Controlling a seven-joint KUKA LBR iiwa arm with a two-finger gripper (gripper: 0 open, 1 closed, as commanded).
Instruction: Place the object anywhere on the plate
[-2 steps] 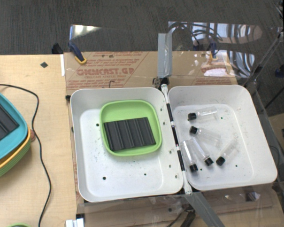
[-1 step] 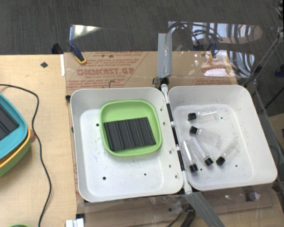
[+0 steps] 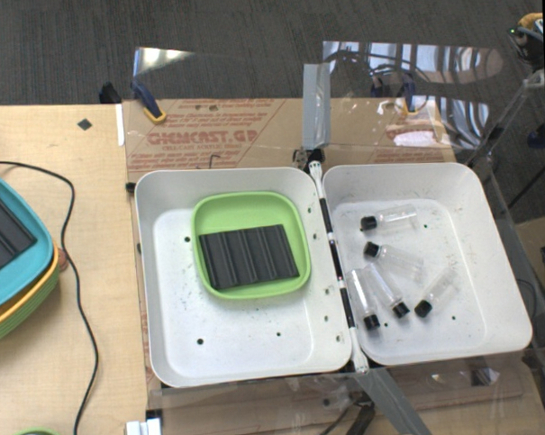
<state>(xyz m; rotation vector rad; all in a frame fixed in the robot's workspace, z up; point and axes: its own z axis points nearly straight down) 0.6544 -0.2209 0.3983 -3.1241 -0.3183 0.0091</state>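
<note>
Bench carries two white bins. Near edge of right bin [image 3: 494, 338]: clear vials [image 3: 384, 293] with black caps, lying loose, some touching. Farther left, green plate [image 3: 250, 213] holding a dark ribbed mat [image 3: 249, 256]. My gripper: state cannot be told. Risk: slick, crowded vials could roll or slip during pickup.

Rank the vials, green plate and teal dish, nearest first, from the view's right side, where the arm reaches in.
1. Vials, in the right bin.
2. Green plate, in the left bin.
3. Teal dish, far left on the bench.
</note>
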